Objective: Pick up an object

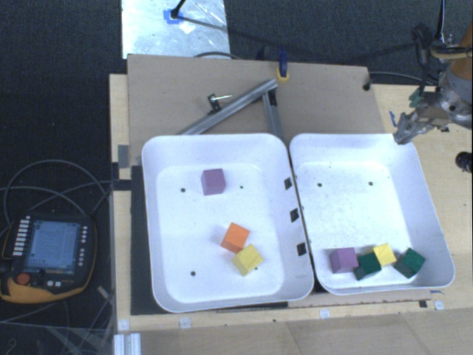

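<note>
The left bin (166, 161) holds a purple cube (213, 181) near its back, an orange cube (235, 237) and a yellow cube (248, 259) touching it toward the front. Along the front wall of the right bin (414, 176) lie a purple cube (343, 259), a dark green cube (366, 265), a yellow cube (383, 254) and another green cube (409, 262). My gripper (406, 130) hangs above the right bin's back right corner, far from all cubes, with nothing between its fingers.
A metal bar frame (236, 103) lies on the brown board behind the bins. A teach pendant (49, 257) with cables rests on the floor at left. A silver sheet (174, 17) lies at the back.
</note>
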Controlling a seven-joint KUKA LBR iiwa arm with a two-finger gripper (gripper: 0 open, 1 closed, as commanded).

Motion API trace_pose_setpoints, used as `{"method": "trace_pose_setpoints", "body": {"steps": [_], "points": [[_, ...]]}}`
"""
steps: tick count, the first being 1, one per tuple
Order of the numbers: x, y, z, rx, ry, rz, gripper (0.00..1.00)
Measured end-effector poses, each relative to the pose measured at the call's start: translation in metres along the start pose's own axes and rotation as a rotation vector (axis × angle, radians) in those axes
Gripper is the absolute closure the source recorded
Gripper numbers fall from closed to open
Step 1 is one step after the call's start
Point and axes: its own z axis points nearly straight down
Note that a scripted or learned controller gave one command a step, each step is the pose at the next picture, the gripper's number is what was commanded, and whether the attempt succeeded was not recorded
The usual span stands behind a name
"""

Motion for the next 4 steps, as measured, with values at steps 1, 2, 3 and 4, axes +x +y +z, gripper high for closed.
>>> {"method": "trace_pose_setpoints", "body": {"steps": [1,2,3,4], "points": [[0.0,0.001,-0.003,0.005,0.002,-0.002,1.0],[0.061,-0.002,-0.011,0.007,0.005,-0.008,1.0],[0.125,-0.008,-0.011,0.008,0.007,-0.008,1.0],[0.173,-0.008,-0.008,0.009,0.006,-0.007,1.0]]}}
